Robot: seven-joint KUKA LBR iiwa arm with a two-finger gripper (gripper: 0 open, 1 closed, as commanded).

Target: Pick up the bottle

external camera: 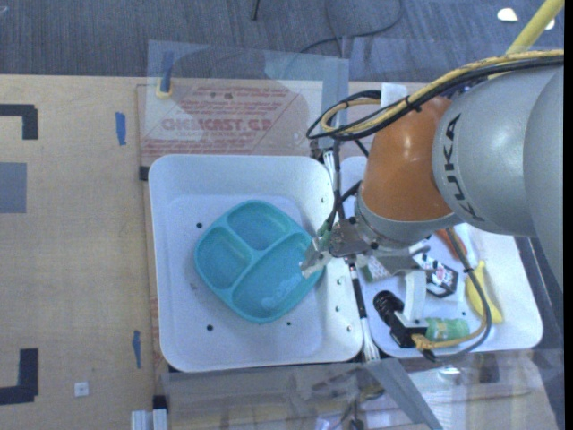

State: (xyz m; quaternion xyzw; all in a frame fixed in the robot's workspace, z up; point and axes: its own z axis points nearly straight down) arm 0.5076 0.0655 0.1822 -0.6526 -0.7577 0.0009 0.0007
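Arm (501, 150) reaches in from the right, its orange-banded wrist held over the right bin (530, 330); gripper (315, 256) extends across the divide between the bins to the right edge of the left bin (179, 330), at the right rim of a teal divided plate (251, 258) lying at that bin's centre; whether the gripper is spread or pressed together cannot be told; green bottle (448, 330) lies on its side by the front edge of the right bin, apart from the gripper.
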